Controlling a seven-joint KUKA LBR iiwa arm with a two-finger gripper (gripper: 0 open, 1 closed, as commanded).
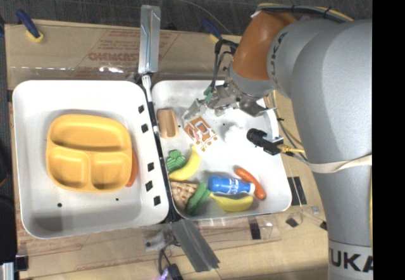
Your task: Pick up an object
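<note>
My gripper (212,102) hangs over the back part of the right bin (278,193), under the orange band of the arm. Just in front of it lies an orange-and-white patterned box (201,132). A tan block (167,123) rests to its left by the bin wall. Toward the front of that bin lie a banana (188,168), a green toy (175,159), a blue bottle (230,185), an orange carrot-like piece (249,178), a yellow piece (231,203) and a green pepper (198,197). I see nothing held in the gripper.
The left bin (31,209) holds a yellow divided plate (90,152). A metal divider bar (149,38) runs between the bins at the back. A black part (262,140) juts out under the arm on the right. The arm's grey body covers the right bin's right side.
</note>
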